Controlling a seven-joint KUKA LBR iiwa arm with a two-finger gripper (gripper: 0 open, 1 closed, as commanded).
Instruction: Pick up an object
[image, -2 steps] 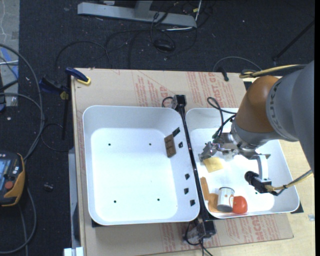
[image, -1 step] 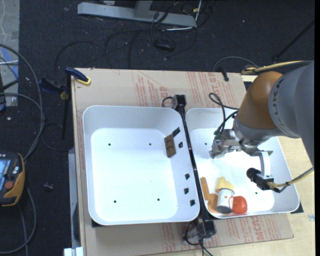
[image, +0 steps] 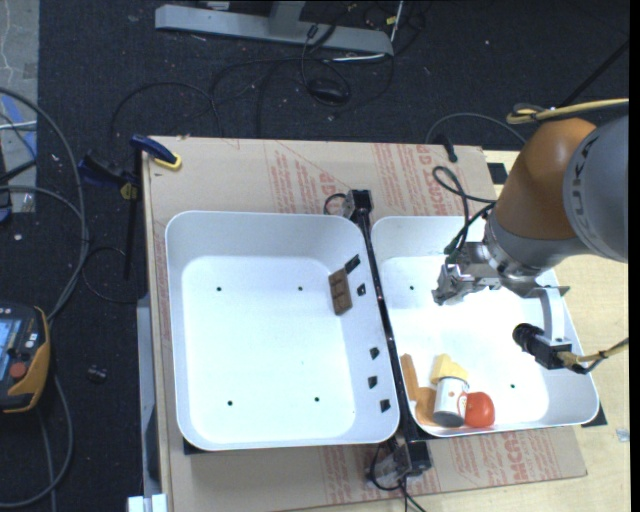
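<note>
The gripper was seen over the right bin, near its upper left; whether it was open could not be told. A red ball, a cup and a yellow piece lay clustered at that bin's lower left, well apart from it.

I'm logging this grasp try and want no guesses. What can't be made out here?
- Gripper, camera view: small and blurred under the wrist; open or shut cannot be told.
- Cluster in the right bin: red ball, a small can and a yellow piece overlap, so their full shapes are hidden.
- Brown block on the left bin wall: too small to identify.
</note>
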